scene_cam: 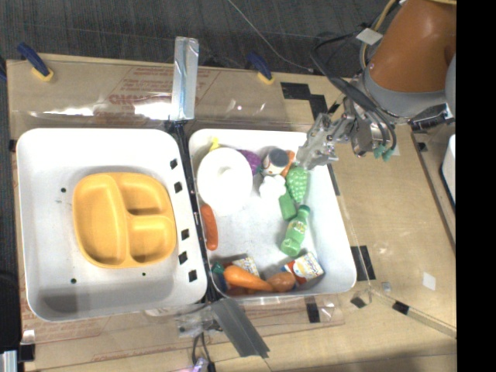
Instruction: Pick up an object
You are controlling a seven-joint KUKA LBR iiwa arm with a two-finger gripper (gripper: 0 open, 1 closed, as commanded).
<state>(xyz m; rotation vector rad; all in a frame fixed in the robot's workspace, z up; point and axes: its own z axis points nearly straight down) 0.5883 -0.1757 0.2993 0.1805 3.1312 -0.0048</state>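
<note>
Yellow plastic fills most of the left bin (31, 208): a tray (125, 217) with three compartments lies flat on its floor. The right bin (341, 239) holds the clutter. A white disc (225, 178) sits near its upper left, with a purple piece (250, 160) just behind it. A small dark-topped figure (273, 163) stands beside that. Down the middle right runs a green bottle (295, 231), its cap toward the top, and above it a green studded toy (297, 182). An orange sausage (210, 227) lies along the left wall. Along the bottom wall sit a carrot (246, 280), a brown lump (281, 280) and a small carton (308, 267).

The gripper (316, 152) hangs at the right bin's upper right corner, over the rim and just above the studded toy. Whether its fingers are parted or closed I cannot tell, and nothing is seen between them. The arm (411, 45) comes in from the upper right
</note>
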